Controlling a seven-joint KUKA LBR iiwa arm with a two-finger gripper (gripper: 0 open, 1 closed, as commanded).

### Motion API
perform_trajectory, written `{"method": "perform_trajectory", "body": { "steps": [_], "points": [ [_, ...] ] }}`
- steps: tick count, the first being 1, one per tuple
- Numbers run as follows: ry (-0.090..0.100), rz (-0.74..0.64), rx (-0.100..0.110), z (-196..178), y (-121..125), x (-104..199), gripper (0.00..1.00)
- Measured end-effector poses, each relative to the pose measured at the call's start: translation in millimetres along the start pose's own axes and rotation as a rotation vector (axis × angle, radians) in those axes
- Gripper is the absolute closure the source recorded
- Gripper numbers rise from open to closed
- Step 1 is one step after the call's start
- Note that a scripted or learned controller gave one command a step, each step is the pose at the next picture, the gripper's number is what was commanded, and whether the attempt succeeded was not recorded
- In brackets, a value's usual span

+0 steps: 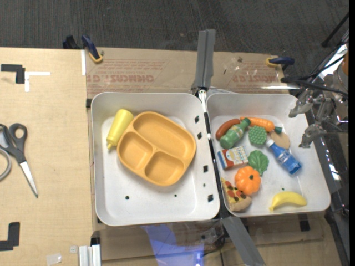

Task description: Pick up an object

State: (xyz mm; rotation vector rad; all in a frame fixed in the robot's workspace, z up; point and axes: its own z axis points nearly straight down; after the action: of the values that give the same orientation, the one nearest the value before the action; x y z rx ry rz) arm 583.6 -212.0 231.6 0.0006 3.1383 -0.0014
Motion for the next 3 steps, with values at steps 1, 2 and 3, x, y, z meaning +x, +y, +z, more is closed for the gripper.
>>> {"method": "perform_trajectory", "body": {
  "steps": [1,2,3],
  "points": [
    [-0.020,-0.122,0.007,116.2,-9.3,-29.9,0.00],
    [-0.020,-0.132,0.012,122.2,4.7,-42.0,0.00],
    [-0.027,-0.132,0.008,123.2,-9.9,-29.9,0.00]
  ]
}}
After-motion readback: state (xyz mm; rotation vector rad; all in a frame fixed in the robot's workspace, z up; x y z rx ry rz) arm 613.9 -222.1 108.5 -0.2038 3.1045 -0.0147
